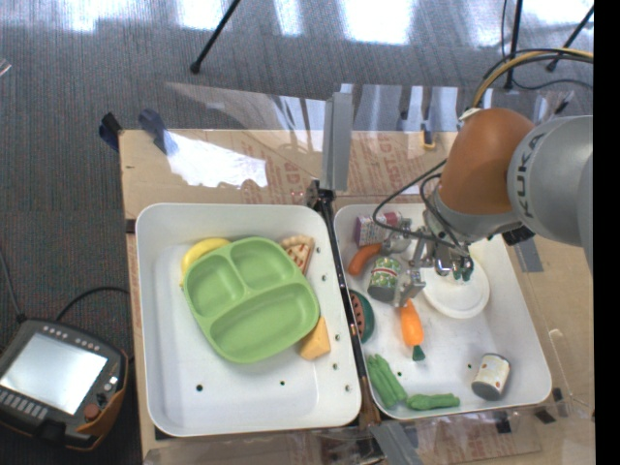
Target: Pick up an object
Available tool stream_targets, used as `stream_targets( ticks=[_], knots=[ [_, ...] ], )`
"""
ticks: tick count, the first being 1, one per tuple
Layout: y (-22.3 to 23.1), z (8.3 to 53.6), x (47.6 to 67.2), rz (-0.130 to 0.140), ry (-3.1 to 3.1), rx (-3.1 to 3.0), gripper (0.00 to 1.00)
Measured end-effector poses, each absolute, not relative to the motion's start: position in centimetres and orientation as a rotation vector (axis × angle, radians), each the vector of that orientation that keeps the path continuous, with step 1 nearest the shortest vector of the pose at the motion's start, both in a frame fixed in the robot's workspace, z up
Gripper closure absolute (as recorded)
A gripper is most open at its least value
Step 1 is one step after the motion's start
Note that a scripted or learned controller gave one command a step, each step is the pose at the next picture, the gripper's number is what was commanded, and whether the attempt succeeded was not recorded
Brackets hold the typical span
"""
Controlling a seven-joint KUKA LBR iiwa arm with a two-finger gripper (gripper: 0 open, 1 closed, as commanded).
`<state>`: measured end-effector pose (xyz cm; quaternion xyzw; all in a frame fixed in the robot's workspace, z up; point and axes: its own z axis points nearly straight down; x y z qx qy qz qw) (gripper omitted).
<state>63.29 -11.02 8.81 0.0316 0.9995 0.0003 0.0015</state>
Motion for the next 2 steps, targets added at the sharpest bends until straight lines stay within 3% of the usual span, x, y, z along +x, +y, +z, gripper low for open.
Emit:
stream_targets(
  ticks=[1,2],
  knots=[
    [-11.3,8.7,55.3,0.002,3.139,-0.140,0.00],
    [-8.7,8.7,55.7,0.004,3.136,-0.207,0.00]
  ],
)
